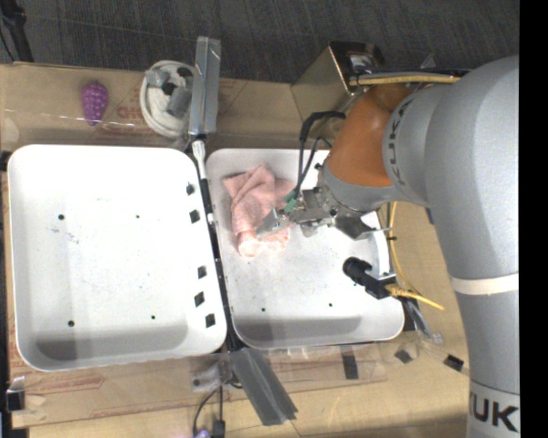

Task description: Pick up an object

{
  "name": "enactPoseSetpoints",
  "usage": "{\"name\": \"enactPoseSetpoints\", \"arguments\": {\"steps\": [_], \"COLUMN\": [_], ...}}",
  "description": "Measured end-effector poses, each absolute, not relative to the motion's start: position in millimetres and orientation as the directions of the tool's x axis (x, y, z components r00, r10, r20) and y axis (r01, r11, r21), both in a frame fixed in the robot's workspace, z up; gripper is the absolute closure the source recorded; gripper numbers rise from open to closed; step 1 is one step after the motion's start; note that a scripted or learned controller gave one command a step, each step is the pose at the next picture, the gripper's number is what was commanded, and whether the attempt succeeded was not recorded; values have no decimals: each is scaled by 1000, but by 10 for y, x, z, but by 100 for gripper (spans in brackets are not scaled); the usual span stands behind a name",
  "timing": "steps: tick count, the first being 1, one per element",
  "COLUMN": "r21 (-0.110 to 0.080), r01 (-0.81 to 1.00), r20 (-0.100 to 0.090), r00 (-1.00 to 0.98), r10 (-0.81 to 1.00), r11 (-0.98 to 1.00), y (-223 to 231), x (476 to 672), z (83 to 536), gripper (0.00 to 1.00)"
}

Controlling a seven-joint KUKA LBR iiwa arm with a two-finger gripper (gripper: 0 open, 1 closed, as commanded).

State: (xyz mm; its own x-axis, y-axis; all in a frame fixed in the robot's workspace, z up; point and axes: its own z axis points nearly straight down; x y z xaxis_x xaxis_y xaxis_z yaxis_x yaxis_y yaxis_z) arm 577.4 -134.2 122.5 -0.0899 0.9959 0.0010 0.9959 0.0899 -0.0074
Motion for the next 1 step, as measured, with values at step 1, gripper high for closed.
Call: {"name": "enactPoseSetpoints", "arguments": {"steps": [1], "r21": [-2], "r01": [973], "r20": [0], "r00": [-230], "r10": [973], "r11": [230], "y": [-1069], "x": [6103], "z": [915], "gripper": [0]}}
